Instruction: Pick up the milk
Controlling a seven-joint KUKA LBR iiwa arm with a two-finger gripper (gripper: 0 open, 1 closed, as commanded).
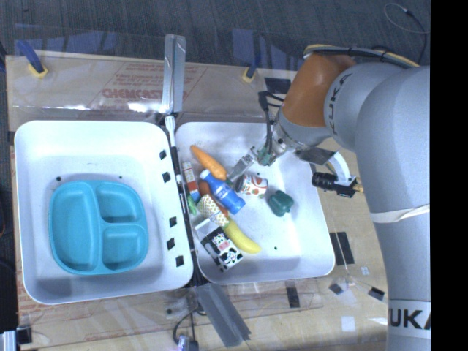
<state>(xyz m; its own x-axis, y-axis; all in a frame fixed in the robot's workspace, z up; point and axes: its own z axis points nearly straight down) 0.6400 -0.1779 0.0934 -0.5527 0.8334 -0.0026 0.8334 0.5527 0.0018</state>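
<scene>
The milk (224,248) is a small carton with a black-and-white cow print. It lies near the front left corner of the right bin (322,251), just left of a banana (242,239). My gripper (251,164) hangs over the middle of the same bin, well behind the milk and apart from it. It is above a red-and-white can (254,187) and the top of a blue bottle (224,194). Nothing of the milk is near the gripper.
An orange carrot (208,161), a patterned packet (210,208) and a green object (279,202) also lie in the right bin. The left bin (29,145) holds a blue divided plate (99,227). The arm's grey body covers the bench to the right.
</scene>
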